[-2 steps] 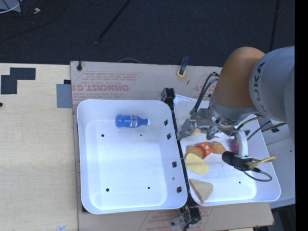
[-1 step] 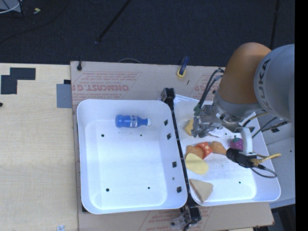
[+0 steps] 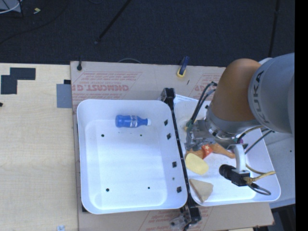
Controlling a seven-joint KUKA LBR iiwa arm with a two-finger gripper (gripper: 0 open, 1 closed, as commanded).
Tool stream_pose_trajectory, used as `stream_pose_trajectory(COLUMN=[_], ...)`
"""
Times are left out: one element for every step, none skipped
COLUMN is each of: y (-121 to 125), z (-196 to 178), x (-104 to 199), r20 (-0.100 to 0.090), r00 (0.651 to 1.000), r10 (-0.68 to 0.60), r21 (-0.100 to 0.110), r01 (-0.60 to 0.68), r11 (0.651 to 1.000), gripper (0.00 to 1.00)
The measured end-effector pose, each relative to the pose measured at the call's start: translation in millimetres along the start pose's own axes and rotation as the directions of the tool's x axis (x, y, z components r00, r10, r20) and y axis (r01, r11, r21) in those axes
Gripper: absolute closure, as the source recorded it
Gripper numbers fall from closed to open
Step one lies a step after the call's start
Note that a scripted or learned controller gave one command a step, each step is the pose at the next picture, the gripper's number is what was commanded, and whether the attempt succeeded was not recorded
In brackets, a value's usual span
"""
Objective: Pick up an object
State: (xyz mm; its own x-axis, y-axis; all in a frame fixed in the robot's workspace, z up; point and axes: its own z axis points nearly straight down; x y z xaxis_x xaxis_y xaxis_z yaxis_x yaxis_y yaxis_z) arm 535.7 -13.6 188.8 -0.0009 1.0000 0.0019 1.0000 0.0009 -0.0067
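You are not done yet: nothing is visibly lifted, and the gripper (image 3: 196, 139) sits low over the left part of the right bin (image 3: 275, 190), close above the things lying there. Whether it is open or closed I cannot tell, because the wrist and cables hide it from above, so judge this as a grasp attempt in progress and not a pick. The likeliest target is the small red piece (image 3: 207, 151), glossy and hard-looking, which lies just beside the gripper with an orange strip (image 3: 224, 151) trailing off it. Just below it is a yellow lump (image 3: 196, 164), smooth and rounded, probably soft or waxy and apt to roll. Nearer the front rim lies a tan wedge (image 3: 201, 189), matte with a pointed corner. The left bin (image 3: 83, 153) holds a blue bottle (image 3: 131, 121) on its side, a smooth plastic cylinder with a white cap. Both bins are shallow white plastic with slick floors and rest on a printed cardboard sheet (image 3: 120, 83) laid on the pale wooden desk (image 3: 38, 167). What remains for you is a confirmed closure and a lift.
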Motion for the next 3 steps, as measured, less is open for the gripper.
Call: stream_pose_trajectory(y=[65.3, 25.6, -31.6], z=[-94.4, 7.0, 69.1], x=[-10.2, -41.7, -94.5], r20=[0.004, 0.002, 0.002], r00=[1.0, 1.0, 1.0], r10=[0.001, 0.005, 0.007], r21=[-0.018, 0.009, 0.007], r01=[-0.001, -0.005, -0.007], r11=[1.0, 1.0, 1.0], gripper=[1.0, 1.0, 1.0])
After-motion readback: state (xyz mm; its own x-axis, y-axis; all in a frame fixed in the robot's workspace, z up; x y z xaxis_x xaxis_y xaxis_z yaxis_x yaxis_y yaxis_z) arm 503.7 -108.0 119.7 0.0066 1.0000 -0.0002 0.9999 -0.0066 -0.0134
